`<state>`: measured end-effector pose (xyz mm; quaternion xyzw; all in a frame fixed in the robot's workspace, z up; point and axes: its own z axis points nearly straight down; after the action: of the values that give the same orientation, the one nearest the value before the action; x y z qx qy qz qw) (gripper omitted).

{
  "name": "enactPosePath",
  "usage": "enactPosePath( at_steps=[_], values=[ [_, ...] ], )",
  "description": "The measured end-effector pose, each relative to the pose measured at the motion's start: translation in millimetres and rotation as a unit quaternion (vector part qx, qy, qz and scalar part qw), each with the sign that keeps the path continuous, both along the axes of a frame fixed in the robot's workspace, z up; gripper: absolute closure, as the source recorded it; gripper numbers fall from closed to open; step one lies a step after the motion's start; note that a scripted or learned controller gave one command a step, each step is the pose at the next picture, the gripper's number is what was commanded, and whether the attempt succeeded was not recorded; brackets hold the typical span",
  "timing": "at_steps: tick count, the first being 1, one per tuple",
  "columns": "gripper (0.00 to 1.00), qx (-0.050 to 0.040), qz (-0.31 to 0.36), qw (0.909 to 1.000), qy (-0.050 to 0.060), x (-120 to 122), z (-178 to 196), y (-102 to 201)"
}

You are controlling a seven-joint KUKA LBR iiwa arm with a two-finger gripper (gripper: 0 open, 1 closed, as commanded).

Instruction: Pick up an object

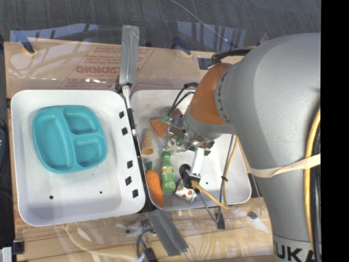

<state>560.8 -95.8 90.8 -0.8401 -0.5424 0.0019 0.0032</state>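
So, going from the left: the left bin (22,190) has just a teal divided plate (69,138) in it, lying flat toward the upper-left part, three compartments facing up. Behind both bins is a sheet of brown cardboard (71,64) under clear plastic, and a grey strip of tape (129,53) runs down to where the two bins meet.

All the stuff to pick is in the right bin (147,105), bunched along its left side. Closest to the divider there's a tan cone (147,141), and below it a carrot (154,187) lying lengthwise near the front-left corner. A bit further right sits an orange-brown slice of something (158,126), maybe bread, hard to say. Next to the carrot, pretty much touching it, is a green bottle (167,172) lying with its cap end pointing up the picture. Right of the bottle's lower end is a small white and red thing (186,194) that I can't make out.

The gripper (177,140) is down low in that bin, just above the bottle's cap end and right beside the slice. Honestly can't tell if it's open or closed, or whether it's got anything, too much clutter there. The orange band (204,100) sits right above it, and the big grey arm (272,102) covers the bin's right side
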Motion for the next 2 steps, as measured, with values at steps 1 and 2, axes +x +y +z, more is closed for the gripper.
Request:
enactPosePath(
  at_steps=[1,2],
  values=[
    [1.0,-0.0017,-0.133,0.9911,-0.002,36,1,-1],
    [1.0,-0.0011,-0.338,0.941,-0.003,77,103,54]
  ],
)
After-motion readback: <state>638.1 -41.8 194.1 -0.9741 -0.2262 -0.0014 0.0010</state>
